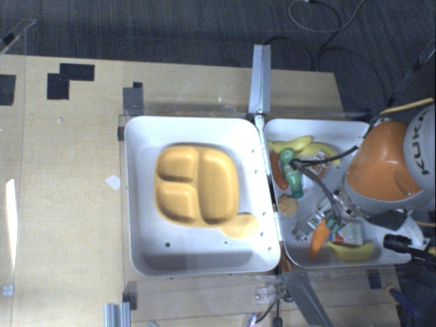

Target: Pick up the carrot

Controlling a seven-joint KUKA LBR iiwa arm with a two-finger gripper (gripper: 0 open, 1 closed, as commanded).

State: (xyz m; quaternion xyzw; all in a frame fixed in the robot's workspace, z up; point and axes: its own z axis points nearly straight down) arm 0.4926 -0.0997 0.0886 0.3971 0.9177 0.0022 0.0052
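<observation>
gripper point(325, 222) hovering low in right bin point(293, 251) | grip state: cannot tell | carrot point(317, 240) lying just beside it, near edge

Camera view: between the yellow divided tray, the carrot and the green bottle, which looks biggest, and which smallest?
1. Yellow divided tray, by far the largest.
2 and 3. Carrot and green bottle look alike in size; the gripper partly hides the carrot, so no ranking.

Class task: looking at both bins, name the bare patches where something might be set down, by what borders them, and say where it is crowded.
Free: the left bin's floor left of the yellow divided tray, and the strip between tray and front wall. Crowded: the right bin, where bananas, a green bottle, the carrot and the gripper sit close together.
</observation>
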